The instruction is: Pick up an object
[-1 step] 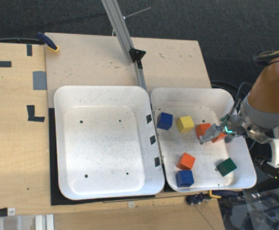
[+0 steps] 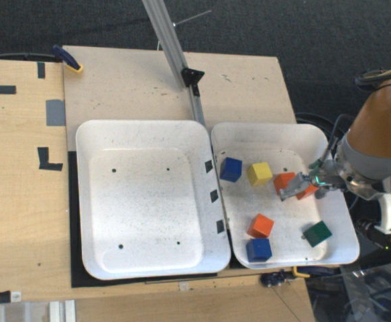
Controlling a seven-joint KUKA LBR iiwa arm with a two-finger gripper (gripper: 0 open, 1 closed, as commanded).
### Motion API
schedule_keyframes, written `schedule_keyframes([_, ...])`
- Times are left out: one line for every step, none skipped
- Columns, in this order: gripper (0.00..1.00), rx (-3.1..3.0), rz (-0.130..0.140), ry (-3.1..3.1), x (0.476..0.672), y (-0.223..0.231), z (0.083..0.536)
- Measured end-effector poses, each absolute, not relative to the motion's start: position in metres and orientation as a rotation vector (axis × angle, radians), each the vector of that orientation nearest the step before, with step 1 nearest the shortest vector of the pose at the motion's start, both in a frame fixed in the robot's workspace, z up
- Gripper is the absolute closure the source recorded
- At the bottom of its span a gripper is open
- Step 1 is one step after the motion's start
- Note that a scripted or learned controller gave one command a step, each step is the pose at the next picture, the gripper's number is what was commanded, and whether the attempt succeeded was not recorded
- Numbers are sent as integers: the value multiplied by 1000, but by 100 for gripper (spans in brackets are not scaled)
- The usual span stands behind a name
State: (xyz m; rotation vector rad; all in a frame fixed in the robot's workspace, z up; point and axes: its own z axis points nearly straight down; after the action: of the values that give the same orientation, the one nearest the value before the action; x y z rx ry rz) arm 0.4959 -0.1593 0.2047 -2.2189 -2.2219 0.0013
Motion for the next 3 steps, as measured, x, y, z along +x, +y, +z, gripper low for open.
schedule_keyframes([0,-2216,8,-2216,491,-160,141])
schedule_keyframes([0,-2221,3,-2221,491,-160,90])
schedule_keyframes([100,-2218,2,-2220,491,-159,101])
